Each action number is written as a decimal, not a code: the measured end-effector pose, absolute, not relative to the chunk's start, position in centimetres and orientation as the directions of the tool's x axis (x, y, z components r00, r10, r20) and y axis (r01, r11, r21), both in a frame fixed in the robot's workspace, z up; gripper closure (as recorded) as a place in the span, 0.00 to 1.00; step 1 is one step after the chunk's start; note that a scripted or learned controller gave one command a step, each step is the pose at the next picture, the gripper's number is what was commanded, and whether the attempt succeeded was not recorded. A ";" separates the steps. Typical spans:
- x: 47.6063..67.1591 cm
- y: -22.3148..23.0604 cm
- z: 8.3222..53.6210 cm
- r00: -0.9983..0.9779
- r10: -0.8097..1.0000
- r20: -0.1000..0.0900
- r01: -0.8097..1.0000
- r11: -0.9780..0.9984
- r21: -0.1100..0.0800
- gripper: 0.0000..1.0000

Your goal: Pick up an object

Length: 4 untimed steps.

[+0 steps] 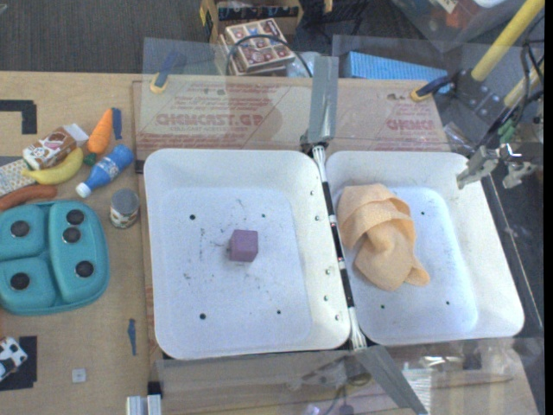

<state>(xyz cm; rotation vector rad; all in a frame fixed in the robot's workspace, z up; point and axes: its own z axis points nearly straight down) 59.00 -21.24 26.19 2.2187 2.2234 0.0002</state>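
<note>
A small purple cube lies near the middle of the left white bin. A crumpled tan cloth lies in the left half of the right white bin. My gripper hovers over the far right corner of the right bin, well clear of the cloth. Its two grey fingers stand apart, open, with nothing between them.
Left of the bins lie a teal tray, a small can, a blue bottle, a banana and a carrot. Cardboard boxes stand behind. A yellow pole slants at the far right.
</note>
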 end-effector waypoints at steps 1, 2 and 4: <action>60.4 -17.0 15.8 -0.099 0.995 -0.001 0.995 0.099 0.000 0.00; 62.7 -13.2 9.2 -0.124 0.992 -0.005 0.992 0.124 0.012 0.00; 64.1 -11.4 18.2 -0.230 0.973 -0.002 0.973 0.230 0.003 1.00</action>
